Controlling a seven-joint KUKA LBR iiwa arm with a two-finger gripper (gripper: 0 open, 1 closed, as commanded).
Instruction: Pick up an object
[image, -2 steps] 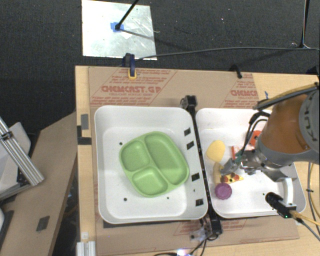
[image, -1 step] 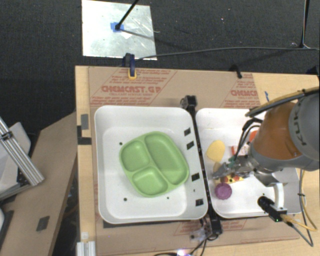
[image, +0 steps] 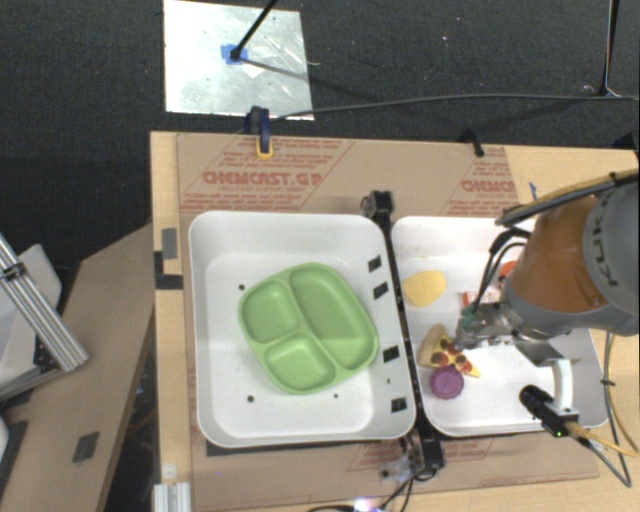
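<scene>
The gripper hangs in the right bin, the pizza slice just at eight o'clock of it; finger spread unreadable.

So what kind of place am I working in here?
Most likely a robotics lab test bench: two white bins on a board stamped CHEMCAST GP, toy food like a pizza slice, clamps and loose cables.

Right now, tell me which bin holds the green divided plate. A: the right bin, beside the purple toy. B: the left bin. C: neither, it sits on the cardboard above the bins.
B: the green divided plate lies in the left bin, while the purple toy and the yellow piece lie in the right bin, where the gripper reaches.
</scene>
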